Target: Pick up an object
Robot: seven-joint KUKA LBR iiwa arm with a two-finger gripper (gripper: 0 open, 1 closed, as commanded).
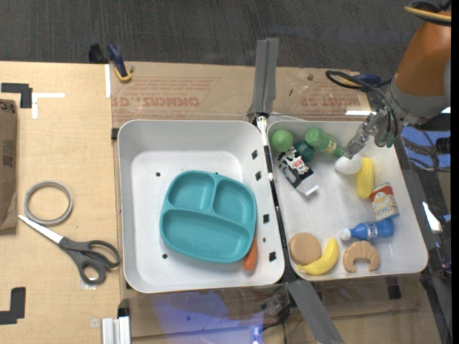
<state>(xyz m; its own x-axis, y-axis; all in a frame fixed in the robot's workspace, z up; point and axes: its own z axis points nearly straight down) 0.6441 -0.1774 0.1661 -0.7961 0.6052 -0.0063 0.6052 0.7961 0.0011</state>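
Jaws: state cannot be told; gripper low in right bin, fingertips by white egg, beside yellow corn.

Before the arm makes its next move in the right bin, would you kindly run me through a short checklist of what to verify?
1. Gripper over right bin: ok.
2. Gripper close to white egg: ok, just above it.
3. Something held: cannot tell.
4. Room around the egg: not ok, yellow banana lies right beside it.
5. Green bottle apart from the egg: ok.
6. Teal divided plate out of the way in left bin: ok.
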